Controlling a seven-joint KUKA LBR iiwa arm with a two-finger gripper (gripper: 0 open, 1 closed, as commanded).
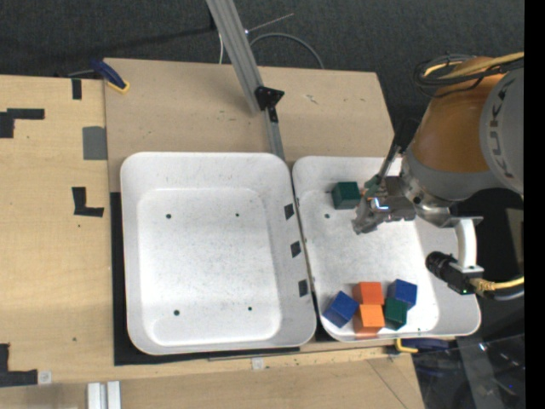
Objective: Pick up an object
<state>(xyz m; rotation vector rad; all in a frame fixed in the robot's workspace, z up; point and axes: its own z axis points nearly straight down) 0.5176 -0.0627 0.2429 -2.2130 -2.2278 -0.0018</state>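
- Jaws [368,221] hanging over right bin [317,228], upper part; open or shut: cannot tell.
- Sitting just beside dark green block [345,194], up-left of jaws, apart from them.
- Lying clustered at bin's near edge: blue block [341,308], orange blocks [370,304], green block [395,313], second blue block [404,292].

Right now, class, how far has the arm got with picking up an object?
Done: the gripper is over the right bin, beside the lone green block. In hand: nothing shows between its fingers. Left: grasp and lift a block; the blue, orange and green cluster lies untouched at the near edge.
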